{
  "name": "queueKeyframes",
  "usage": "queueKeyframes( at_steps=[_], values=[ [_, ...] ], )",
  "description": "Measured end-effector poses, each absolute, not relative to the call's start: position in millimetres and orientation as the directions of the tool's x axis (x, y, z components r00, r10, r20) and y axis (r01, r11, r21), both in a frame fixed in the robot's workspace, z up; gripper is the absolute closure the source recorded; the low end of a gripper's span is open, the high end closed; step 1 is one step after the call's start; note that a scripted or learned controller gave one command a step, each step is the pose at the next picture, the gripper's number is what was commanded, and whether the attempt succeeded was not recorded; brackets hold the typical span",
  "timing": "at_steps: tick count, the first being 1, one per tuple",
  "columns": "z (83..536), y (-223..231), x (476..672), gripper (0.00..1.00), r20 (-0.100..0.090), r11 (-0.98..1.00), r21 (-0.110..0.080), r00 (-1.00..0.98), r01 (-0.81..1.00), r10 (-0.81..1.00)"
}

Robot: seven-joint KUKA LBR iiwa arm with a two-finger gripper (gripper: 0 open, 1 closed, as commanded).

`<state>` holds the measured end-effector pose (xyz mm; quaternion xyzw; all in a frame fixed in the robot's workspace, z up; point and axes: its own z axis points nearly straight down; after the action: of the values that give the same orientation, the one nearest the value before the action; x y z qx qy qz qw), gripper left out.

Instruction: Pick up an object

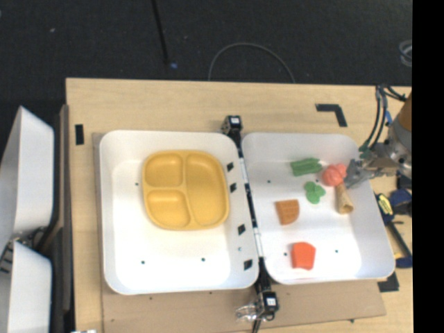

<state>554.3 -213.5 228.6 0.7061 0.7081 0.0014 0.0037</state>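
1. A grey arm reaches in from the right edge of the bench, its gripper low over the right bin, beside a pink rounded object that lies just to its left

2. Whether the tool is spread or closed cannot be told at this distance; nothing is seen lifted off the bin floor

3. The loose items are gathered in the right bin, which suits a grasp from that side: a green flat piece at the far end, a smaller green piece nearer, a tan cylinder just near of the pink object, an orange wedge toward the middle, and a red-orange block at the near end, well apart from the rest

4. The left bin bears a yellow divided plate lying flat with its three wells up, well clear of the arm's reach

5. Judged from the pose, the pink object is the likeliest target; the tan cylinder and the small green piece crowd it closely, so a closing tool could nudge a neighbour or take two things at once

6. The pick reads as not yet made
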Motion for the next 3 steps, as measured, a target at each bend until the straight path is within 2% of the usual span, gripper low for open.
queueKeyframes(
  at_steps=[1,3],
  values=[
    [277,-215,555.5,1.00,-0.003,0.004,0.006,-0.004,1.000,1.000],
    [254,-117,584.3,1.00,0.000,0.006,0.000,-0.006,1.000,1.000]
  ],
)
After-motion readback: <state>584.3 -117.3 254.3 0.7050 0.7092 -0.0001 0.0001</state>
